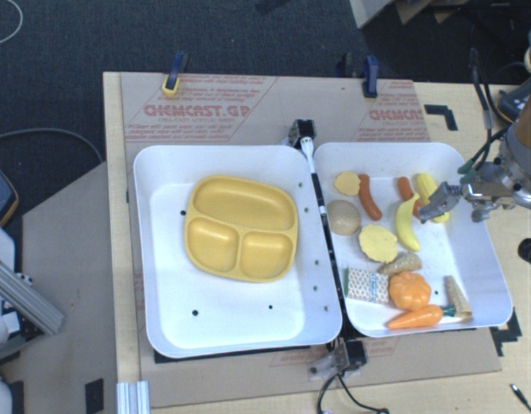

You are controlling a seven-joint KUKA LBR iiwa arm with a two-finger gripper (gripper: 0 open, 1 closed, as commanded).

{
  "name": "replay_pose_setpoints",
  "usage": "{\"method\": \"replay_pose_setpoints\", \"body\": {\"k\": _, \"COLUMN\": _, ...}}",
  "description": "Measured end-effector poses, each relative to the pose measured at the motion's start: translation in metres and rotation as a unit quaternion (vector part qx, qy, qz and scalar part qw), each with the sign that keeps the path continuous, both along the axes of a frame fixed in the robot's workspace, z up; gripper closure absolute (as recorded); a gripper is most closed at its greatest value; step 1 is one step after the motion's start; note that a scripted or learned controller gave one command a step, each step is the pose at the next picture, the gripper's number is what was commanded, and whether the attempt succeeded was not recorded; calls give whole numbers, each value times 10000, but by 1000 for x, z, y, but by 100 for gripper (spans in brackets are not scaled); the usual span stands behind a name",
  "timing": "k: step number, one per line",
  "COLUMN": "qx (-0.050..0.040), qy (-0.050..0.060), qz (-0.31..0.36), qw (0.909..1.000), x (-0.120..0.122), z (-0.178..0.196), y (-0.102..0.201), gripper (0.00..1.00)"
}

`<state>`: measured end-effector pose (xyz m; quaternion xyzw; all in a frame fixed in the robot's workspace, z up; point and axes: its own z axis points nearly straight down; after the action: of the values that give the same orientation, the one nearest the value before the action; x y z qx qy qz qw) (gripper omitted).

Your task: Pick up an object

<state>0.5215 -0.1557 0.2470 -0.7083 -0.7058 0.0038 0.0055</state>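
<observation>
banana (407,224) lies just left of the gripper (440,205) (right bin (481,266))

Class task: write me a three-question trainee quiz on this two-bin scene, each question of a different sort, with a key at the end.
1. True or false: the yellow divided plate lies in the left bin.
2. Multiple choice: the gripper is above which bin? A) left bin B) right bin C) neither
3. Fill in: the carrot lies just in front of the round ______.

Key: 1 true; 2 B; 3 orange.
</observation>
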Motion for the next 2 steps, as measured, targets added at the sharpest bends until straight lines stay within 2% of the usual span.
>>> {"method": "replay_pose_setpoints", "body": {"k": 1, "qx": -14, "qy": -68, "qz": 17, "qw": 10000, "x": 2, "z": 7, "y": 0, "gripper": 0}}
{"method": "replay_pose_setpoints", "body": {"k": 2, "qx": -2, "qy": -39, "qz": 13, "qw": 10000, "x": 3, "z": -40, "y": -8, "gripper": 0}}
